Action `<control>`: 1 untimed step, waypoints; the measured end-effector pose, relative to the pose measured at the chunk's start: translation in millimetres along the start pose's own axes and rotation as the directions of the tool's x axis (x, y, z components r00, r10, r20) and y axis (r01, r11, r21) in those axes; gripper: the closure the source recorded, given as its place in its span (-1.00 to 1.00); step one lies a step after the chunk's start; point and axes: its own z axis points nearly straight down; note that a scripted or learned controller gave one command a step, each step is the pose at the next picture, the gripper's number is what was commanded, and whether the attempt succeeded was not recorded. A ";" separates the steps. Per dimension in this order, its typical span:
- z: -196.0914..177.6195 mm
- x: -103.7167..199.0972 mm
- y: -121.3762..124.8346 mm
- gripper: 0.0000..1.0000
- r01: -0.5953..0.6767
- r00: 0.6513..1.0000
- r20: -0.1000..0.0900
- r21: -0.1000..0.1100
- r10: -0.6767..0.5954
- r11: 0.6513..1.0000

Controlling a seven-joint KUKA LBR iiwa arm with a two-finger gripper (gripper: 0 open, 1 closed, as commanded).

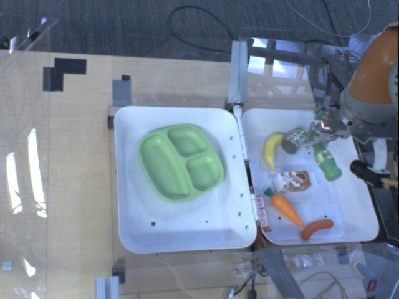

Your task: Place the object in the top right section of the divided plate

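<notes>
Nearest you, at the lower edge of the right white bin [368,229], lie a reddish-brown toy sausage [317,228] and an orange toy carrot [287,208], with a small red-and-white packet [294,181] just above them. Further up sit a yellow toy banana [271,150], a grey-green can [293,141] touching its top end, and a green bottle [326,163] tilted toward the right wall. The gripper [323,128] hovers over the can and bottle at the frame's right; whether it is released or clenched you cannot tell, and nothing is plainly held. The light green divided plate [181,162] rests in the left white bin [134,229], its upper right section bare. Watch the crowding: can, bottle and banana lie close, so a descent could nudge one aside or catch two. A weak hold could also drop the object over the ridge between the bins.
</notes>
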 end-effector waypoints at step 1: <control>-49.2 60.6 7.6 1.00 -0.036 0.999 -0.001 0.000 0.036 0.999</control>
